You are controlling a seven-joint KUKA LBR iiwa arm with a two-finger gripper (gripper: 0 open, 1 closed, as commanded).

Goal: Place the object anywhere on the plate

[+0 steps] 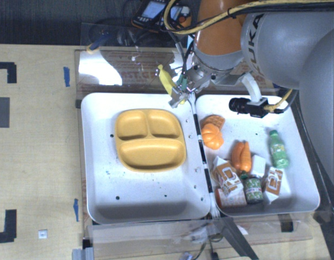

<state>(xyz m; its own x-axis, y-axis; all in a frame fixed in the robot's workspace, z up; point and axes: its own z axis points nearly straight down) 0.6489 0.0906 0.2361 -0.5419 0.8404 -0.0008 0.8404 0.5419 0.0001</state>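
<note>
**Banana Held Above the Back Edge of the Bins**

Above the back rim, where the two white bins meet, the gripper (177, 91) hangs with a yellow banana (165, 80) pinched between its fingers. The banana sits tilted, its upper end toward the back of the bench and its lower end close to the fingertips. The fingers are closed in on it, with only the fruit's thickness between them. The grey arm (286, 31) with its orange band (223, 20) comes in from the right and covers the upper right corner of the scene.

The left bin (96, 194) holds a yellow plate (150, 140) divided into three sections, two small ones at the back and one long one at the front. The plate lies flat near the middle of that bin, well apart from the banana, which is up and to the right of it, beyond the bin's back corner.

The right bin (302, 194) holds a small pile of toy food: an orange pumpkin (212, 138) near the dividing wall, a croissant (214, 122) just behind it, a carrot (242, 155) toward the middle, a green bottle (277, 149) on the right, a dark green jar (253, 189) at the front, and two brown-and-white cartons (227, 180) beside the jar, one on each side.

A black camera unit (252, 107) on the wrist hangs over the back of the right bin.
</note>
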